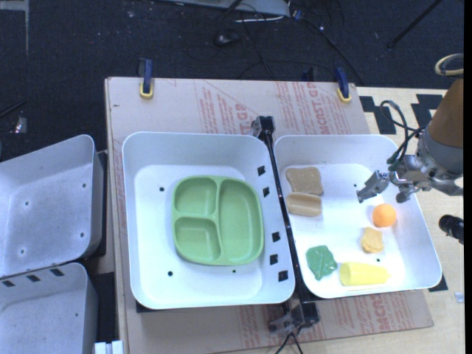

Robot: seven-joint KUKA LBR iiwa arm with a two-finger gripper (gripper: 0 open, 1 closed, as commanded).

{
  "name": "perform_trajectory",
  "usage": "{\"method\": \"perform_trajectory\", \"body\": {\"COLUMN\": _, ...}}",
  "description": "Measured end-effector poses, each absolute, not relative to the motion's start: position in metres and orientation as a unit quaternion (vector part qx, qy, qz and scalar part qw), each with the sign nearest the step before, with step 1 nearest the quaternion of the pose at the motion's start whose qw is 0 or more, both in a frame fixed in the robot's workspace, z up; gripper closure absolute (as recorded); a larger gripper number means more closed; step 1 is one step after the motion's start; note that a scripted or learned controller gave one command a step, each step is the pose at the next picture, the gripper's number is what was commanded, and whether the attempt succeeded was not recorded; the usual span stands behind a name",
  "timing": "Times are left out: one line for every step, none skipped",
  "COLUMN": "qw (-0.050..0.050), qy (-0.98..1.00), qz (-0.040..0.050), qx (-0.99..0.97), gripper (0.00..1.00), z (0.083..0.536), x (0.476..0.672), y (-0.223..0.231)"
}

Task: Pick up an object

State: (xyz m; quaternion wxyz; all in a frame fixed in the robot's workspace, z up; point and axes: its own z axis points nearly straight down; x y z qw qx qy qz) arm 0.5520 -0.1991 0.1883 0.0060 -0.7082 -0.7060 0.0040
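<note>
The gripper (386, 186) hangs over the right bin (424, 227) with its fingers (369, 188) open and nothing between them. The orange ball (383, 215) lies on the bin floor just below the fingers, apart from them, near a yellow-orange piece (372, 240).

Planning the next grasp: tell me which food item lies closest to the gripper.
The orange ball, just below the gripper; the toast, green and yellow pieces lie farther off.
</note>
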Motion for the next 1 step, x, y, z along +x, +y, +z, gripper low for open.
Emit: {"method": "perform_trajectory", "body": {"qw": 0.000, "qy": -0.707, "qz": 0.0001, "qx": -0.707, "gripper": 0.00, "z": 0.1964, "x": 0.5555, "y": -0.1983}}
